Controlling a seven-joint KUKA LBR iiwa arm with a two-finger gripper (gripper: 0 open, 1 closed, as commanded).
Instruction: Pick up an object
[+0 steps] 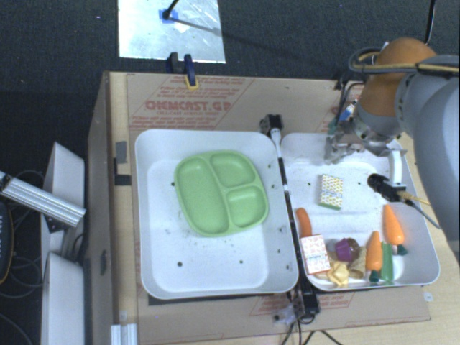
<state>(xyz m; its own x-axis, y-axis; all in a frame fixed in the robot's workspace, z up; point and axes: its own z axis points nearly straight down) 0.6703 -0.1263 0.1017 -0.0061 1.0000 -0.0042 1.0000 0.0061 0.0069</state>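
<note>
My gripper hangs over the far end of the right bin, with nothing visibly held. A small dotted yellow-green box lies just in front of it on the bin floor. Toward the near end lie an orange carrot by the left wall, a pink and white carton, a purple piece, a crumpled yellow piece, two more carrots and a green stick.
The left bin holds a green divided plate. A ridge separates the two bins. The arm reaches in from the right over the right bin's far corner.
</note>
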